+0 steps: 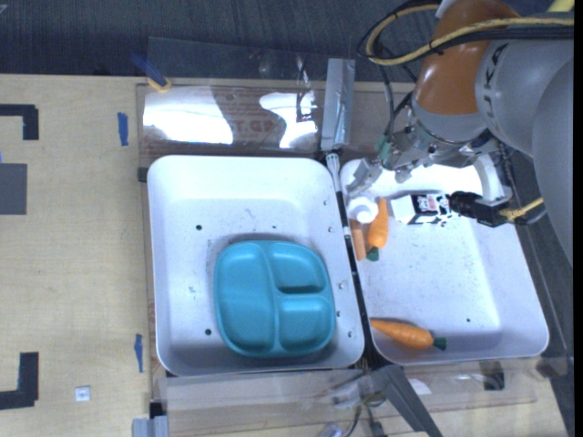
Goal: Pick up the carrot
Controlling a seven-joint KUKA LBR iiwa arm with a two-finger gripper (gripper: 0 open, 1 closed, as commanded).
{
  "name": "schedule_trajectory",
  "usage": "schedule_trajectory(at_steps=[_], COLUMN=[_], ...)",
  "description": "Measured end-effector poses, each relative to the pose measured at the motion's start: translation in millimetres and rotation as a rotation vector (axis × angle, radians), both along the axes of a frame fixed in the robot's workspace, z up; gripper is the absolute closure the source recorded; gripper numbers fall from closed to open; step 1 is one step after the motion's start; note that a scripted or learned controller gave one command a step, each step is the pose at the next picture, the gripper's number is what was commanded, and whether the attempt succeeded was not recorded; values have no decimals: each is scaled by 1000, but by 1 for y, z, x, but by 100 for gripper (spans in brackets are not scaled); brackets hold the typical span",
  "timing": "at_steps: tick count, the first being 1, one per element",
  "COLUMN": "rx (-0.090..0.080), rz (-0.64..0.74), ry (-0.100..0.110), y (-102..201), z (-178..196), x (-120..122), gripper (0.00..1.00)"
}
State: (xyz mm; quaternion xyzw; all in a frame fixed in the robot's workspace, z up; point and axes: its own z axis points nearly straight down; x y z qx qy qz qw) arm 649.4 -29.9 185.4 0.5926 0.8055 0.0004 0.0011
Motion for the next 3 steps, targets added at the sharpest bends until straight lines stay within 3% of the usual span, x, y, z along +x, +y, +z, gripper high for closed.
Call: schedule_trajectory(at_steps=[1,2,3], rx=[0,-2,12], rz=[174,157,341], ry=[2,-10,41], y=[-33,-67,-79], z=[0,-81,-96], x=[-38,-56,-21], gripper=[0,0,0])
